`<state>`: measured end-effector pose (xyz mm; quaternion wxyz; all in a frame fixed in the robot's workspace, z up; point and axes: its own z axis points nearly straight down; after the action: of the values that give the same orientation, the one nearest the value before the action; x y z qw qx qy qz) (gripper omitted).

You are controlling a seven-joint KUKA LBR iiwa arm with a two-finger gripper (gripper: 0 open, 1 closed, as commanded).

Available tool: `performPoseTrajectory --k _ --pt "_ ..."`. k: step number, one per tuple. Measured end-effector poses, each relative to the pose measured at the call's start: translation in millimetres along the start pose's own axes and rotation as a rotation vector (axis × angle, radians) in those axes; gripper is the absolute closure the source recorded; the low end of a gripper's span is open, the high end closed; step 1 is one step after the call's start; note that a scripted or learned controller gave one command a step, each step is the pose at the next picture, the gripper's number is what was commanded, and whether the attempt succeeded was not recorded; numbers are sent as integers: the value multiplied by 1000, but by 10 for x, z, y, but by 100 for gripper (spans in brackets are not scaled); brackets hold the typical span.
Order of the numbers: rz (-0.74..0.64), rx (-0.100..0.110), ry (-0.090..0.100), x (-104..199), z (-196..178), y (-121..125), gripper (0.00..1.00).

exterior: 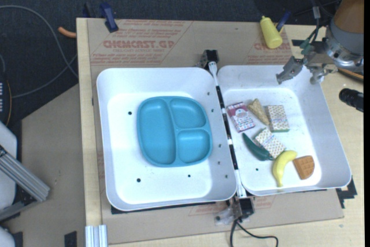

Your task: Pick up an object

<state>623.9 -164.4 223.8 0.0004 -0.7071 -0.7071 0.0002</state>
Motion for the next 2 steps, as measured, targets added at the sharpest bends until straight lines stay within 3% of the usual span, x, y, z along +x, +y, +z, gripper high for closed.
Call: performPoseTrajectory --k 1,2 --pt "0 1 0 98 887 -458 0" --pt "0 -8 -3 -41 1345 -229 0"
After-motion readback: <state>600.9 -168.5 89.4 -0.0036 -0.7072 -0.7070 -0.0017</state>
